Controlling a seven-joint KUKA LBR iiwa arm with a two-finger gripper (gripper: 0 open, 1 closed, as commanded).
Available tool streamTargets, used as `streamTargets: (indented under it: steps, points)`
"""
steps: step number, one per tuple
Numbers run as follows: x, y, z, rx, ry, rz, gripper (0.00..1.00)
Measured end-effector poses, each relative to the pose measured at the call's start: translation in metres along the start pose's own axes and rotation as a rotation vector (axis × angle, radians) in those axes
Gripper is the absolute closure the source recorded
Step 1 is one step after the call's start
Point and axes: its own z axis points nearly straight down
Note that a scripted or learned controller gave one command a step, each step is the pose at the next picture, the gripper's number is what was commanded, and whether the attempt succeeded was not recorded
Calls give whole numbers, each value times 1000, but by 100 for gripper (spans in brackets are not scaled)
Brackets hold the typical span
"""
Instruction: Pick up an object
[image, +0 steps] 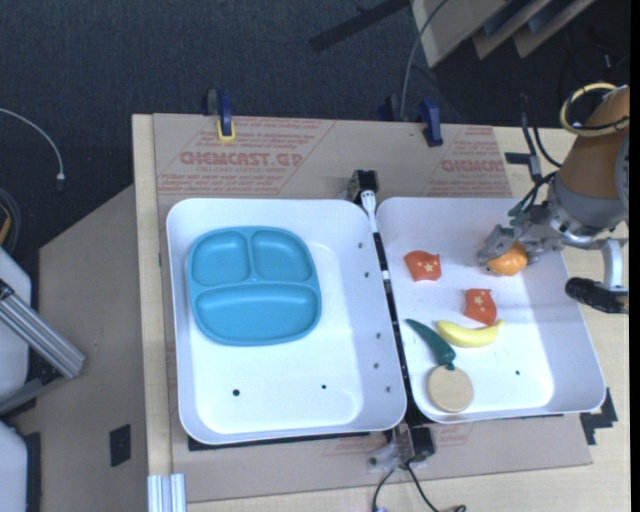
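My gripper (512, 252) is low over the far right part of the right bin (560, 385). A small orange fruit (509, 263) sits between its grey fingers, and the fingers are closed against it. To the left of it lies a red piece (423, 266). Nearer the front are a second red piece (480, 304), a yellow banana (470, 333), a green pepper (432, 341) and a tan round disc (450, 389).
The left bin (290, 410) holds a blue divided plate (255, 285). A black divider rail (384, 290) runs between the two bins. The arm (595, 170) comes in over the right bin's far right corner. Blue clamps (225, 115) grip the board's back edge.
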Motion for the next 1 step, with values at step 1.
streamTargets:
  steps: [1]
  points:
    - [8,6,-49,-4,-5,1,100]
